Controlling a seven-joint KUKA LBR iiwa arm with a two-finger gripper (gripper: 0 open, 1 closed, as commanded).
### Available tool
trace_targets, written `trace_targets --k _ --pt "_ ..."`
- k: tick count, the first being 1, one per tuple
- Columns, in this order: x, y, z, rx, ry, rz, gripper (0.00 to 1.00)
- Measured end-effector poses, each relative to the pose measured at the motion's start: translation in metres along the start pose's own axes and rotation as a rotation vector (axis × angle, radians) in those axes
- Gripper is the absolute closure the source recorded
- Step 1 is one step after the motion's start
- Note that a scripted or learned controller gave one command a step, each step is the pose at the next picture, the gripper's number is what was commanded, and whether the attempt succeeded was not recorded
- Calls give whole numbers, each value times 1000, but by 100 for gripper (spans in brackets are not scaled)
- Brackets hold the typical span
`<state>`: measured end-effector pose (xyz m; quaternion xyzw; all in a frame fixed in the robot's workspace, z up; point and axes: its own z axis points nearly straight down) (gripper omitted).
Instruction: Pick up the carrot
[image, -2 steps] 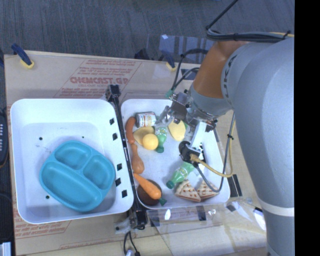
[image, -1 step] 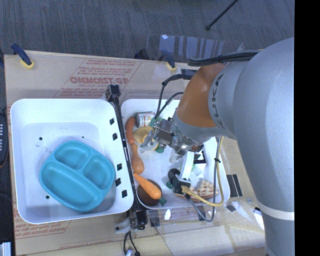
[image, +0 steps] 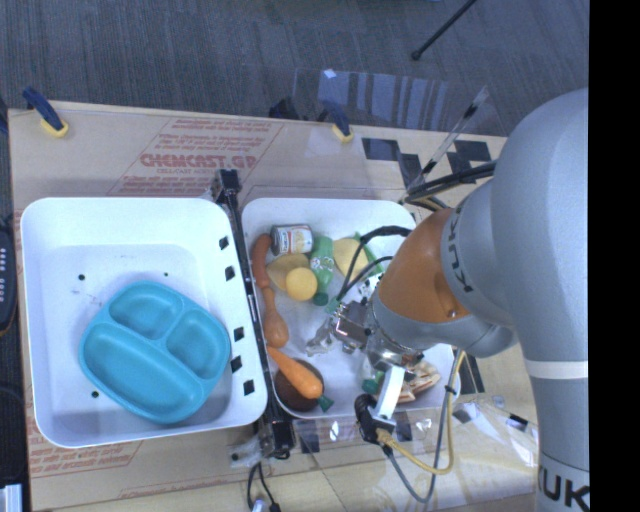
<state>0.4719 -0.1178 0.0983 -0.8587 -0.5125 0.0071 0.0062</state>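
The carrot (image: 300, 376) is orange with a small green top. It lies slanted in the front left corner of the right bin (image: 390, 213), partly over a dark brown object (image: 288, 398). My gripper (image: 330, 338) hangs low over the middle of that bin, just up and to the right of the carrot and apart from it. Nothing shows held in it. The grey arm with its orange band (image: 425, 280) covers the bin's right half.
A small can (image: 292, 239), yellow fruit (image: 300, 282), a green bottle (image: 322, 268) and a long orange-brown piece (image: 268, 300) crowd the right bin's back and left. The left bin (image: 60, 230) holds a blue divided plate (image: 155, 350). Loose cables (image: 420, 462) hang at the front.
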Motion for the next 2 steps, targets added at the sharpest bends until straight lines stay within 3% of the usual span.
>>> trace_targets --k 1,2 --pt "26 -10 8 -1 8 111 0" --pt "34 22 7 -5 6 388 0"
